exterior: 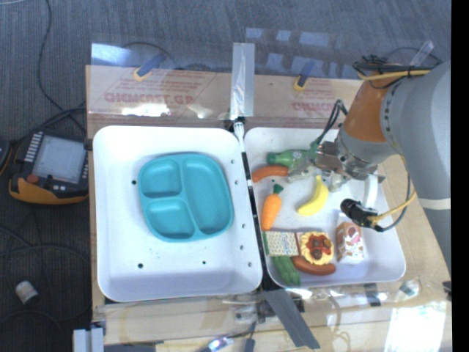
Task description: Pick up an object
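Seemingly hunting a pick, the gripper point(320, 169) hangs low at the right bin's point(392, 266) twelve o'clock, beside the banana point(314, 198); jaw state unclear.

Blue divided tray point(183, 196) in left bin point(117, 270); handheld pendant point(47, 169) on floor.

A teal tray point(183, 196) sits in a white bin point(110, 218); the banana point(315, 198) is yellow, the carrot point(270, 211) orange, the cracker point(280, 243) green-checked.
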`<action>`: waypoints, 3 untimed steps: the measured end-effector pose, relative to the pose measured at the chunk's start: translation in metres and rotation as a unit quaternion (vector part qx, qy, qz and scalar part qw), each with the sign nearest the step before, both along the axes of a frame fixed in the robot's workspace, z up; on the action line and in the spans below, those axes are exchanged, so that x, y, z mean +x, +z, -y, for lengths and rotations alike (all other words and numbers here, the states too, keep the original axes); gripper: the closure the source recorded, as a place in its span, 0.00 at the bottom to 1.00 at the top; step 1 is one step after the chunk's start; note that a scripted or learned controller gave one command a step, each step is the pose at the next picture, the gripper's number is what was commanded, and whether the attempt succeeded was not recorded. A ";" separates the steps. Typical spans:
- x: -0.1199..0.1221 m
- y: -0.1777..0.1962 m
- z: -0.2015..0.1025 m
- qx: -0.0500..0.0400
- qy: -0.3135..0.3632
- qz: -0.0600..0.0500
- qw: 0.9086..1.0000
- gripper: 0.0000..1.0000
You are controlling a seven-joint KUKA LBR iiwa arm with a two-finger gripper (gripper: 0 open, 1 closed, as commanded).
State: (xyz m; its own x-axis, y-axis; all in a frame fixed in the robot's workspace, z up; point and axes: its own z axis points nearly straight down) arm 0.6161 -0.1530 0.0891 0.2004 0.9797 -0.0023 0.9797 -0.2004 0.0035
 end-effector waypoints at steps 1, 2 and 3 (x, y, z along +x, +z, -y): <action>0.001 0.010 -0.001 0.001 0.000 0.002 1.000 1.00; 0.001 0.010 -0.001 0.001 0.000 0.002 1.000 0.00; -0.021 0.001 -0.007 -0.003 0.054 0.004 0.999 0.00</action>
State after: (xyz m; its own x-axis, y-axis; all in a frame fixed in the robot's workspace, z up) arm 0.5953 -0.1457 0.0902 0.0934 0.9956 -0.0061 0.9955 -0.0934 0.0130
